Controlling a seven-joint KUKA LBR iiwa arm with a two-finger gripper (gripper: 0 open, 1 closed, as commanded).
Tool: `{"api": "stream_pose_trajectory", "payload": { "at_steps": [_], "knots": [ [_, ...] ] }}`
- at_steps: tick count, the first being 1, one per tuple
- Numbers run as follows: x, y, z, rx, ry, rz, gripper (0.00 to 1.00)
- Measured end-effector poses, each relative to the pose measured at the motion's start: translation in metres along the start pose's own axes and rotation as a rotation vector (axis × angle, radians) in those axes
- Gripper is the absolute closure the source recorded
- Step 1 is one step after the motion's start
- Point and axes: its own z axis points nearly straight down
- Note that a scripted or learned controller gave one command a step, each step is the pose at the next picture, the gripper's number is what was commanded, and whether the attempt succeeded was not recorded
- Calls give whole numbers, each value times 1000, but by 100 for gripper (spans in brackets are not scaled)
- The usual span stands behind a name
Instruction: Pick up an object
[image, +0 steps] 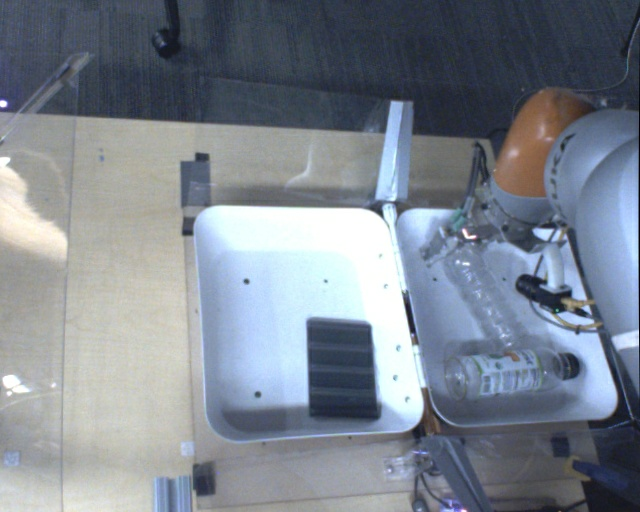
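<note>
Two shallow white bins side by side on a pale wooden bench (120, 330). Left bin (225, 300) broad and squarish with rounded corners; right bin (425, 320) narrower, touching it along a shared edge. Metal upright bracket (395, 150) standing behind the seam between them. Small dark clamp block (197, 180) just beyond the left bin's far corner. Clear plastic sheet (40, 200) across the bench's left part, catching glare. Dark carpet (300, 50) beyond the bench.
</note>
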Motion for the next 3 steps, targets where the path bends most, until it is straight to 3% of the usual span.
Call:
{"api": "stream_pose_trajectory", "payload": {
  "at_steps": [1,2,3],
  "knots": [
    [-11,3,-1,-2,-1,199,0],
    [-3,-67,-4,-11,-4,-24,0],
    [32,-96,-5,-12,-3,-58,0]
  ]
}}
